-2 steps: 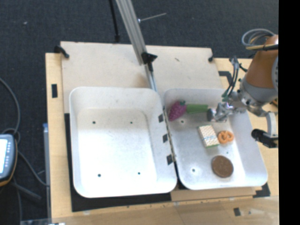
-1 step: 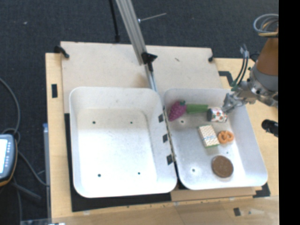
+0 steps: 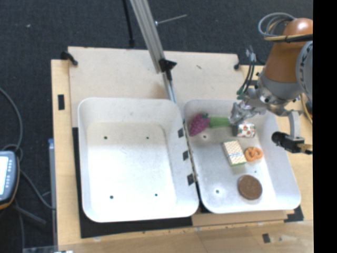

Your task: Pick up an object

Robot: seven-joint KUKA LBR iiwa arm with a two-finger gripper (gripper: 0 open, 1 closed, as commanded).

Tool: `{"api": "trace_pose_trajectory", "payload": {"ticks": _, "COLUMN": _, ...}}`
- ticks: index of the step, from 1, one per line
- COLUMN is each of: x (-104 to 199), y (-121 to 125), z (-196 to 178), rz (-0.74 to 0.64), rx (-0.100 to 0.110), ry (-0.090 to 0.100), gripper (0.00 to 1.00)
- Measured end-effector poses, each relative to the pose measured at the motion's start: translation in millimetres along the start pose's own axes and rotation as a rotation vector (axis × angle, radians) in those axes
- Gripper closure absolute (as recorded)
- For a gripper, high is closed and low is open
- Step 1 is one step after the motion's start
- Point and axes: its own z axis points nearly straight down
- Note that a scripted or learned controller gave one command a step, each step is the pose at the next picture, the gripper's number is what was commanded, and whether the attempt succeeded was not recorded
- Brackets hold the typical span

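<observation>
Small white block (image 3: 246,129) in the right bin (image 3: 279,194), just below the gripper (image 3: 239,115); probably lowered there for a pick. Fingers' state impossible to tell. Grapes (image 3: 199,124) nearby.

Wooden bench (image 3: 116,73) spreads under and all round the gripper (image 3: 243,121); white bin (image 3: 131,157) sits well left of it, w/ small dark dots on its floor; alu post (image 3: 150,30) slants away up-left of gripper, black bracket (image 3: 167,65) near its foot; black clamp (image 3: 70,58) on bench's far-left corner; handheld unit w/ screen (image 3: 6,175) far left of gripper, off the bench; black cables (image 3: 16,120) beside it; dark carpet (image 3: 52,15) beyond.
</observation>
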Motion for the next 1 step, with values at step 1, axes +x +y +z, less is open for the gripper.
{"api": "trace_pose_trajectory", "payload": {"ticks": 1, "x": 52.4, "y": 5.8, "z": 5.2, "rz": 0.0, "rx": 0.002, "ry": 0.0, "gripper": 1.0}}
